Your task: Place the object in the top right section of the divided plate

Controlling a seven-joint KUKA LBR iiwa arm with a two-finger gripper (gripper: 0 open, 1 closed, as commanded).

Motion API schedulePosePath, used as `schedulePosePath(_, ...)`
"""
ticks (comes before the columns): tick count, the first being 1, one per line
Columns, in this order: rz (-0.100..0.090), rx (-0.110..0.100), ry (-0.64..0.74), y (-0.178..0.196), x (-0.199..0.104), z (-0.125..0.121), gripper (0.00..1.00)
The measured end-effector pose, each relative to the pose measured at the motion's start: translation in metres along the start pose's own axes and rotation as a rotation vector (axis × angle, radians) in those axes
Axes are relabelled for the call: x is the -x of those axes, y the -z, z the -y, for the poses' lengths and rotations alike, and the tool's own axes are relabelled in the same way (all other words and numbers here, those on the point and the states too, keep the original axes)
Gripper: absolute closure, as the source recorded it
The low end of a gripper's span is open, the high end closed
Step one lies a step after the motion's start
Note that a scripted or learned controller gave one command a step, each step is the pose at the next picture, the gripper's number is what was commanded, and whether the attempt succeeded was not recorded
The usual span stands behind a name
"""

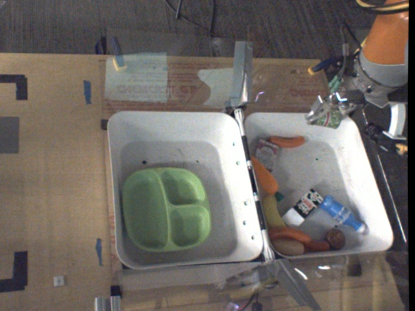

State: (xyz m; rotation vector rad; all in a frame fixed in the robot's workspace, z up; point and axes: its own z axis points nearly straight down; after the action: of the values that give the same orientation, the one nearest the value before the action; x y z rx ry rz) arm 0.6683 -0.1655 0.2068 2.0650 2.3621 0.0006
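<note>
Camera view, looking down: left bin (123, 141) holds a green divided plate (166, 207), all sections bare. Right bin (363, 167) holds loose items: an orange sausage-shaped piece (286, 141) near the top wall, a carrot-like piece (264, 177) by the inner wall, a yellow banana shape (273, 211), a small white-and-black bottle (303, 207), a blue bottle (342, 214), a brown round item (335, 238), and red-orange pieces (290, 236) along the bottom wall. Which one is the task's object cannot be told. Judged light and rigid; the bottles may be slippery, best taken across the narrow body. Gripper (329, 112) hovers at that bin's top right rim, apart from all items; its opening cannot be told.
</note>
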Motion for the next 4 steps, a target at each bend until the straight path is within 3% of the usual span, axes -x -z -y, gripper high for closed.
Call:
schedulePosePath(1,-0.002,0.001,0.179,0.058,-0.086,0.007,1.0)
schedulePosePath(2,-0.003,-0.006,-0.33,-0.005,-0.057,0.044,1.0)
schedulePosePath(4,-0.004,-0.005,0.01,-0.022,-0.208,0.087,1.0)
